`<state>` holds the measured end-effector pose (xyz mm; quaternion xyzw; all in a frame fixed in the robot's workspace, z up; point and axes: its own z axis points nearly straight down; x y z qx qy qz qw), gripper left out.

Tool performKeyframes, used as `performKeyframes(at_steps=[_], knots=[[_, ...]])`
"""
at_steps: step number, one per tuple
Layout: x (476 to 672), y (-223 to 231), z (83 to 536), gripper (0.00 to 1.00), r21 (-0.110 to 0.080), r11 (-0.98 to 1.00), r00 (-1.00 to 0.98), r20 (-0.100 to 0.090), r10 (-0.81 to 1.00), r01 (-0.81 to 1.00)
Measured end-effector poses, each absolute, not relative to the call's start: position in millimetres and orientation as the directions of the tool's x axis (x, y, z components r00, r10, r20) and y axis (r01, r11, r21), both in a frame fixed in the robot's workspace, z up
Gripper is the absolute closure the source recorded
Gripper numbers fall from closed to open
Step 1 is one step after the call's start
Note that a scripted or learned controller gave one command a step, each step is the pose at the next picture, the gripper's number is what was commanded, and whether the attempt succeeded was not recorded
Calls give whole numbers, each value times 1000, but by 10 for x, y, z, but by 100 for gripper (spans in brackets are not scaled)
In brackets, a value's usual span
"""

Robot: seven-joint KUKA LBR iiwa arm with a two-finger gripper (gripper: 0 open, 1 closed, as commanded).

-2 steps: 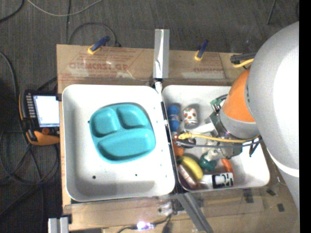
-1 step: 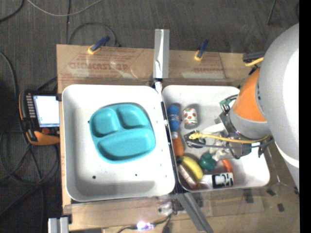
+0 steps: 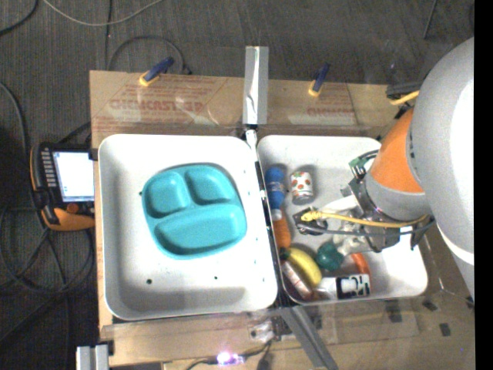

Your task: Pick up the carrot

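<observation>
The arm [image 3: 454, 153] is seen reaching in from 3 o'clock, with its gripper [image 3: 356, 241] lowered over the right bin [image 3: 400, 280]; whether the gripper is wide or narrow cannot be told. The left bin [image 3: 123, 284] is occupied by a teal plate [image 3: 196, 210] with three compartments, set near its middle. In the right bin, a yellow fruit [image 3: 303, 267], possibly a banana, is placed at 7 o'clock. A blue can [image 3: 275, 185] is laid at 10 o'clock along the left wall. The carrot [image 3: 282, 233] is laid against that wall at 9 o'clock, between can and fruit. A box [image 3: 353, 286] is found at 6 o'clock, a teal ball [image 3: 330, 257] just above it, and a spotted cup [image 3: 301, 182] at 11 o'clock.
</observation>
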<state>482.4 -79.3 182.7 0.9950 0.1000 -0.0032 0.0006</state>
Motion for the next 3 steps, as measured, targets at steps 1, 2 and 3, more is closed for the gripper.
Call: performKeyframes(at_steps=[1,2,3], knots=[[4827,-748,1827,100,1,-980,980,-6,199,199],[4831,-687,1827,100,1,-980,980,-6,199,199],[4831,-507,1825,100,1,-980,980,-6,200,200]])
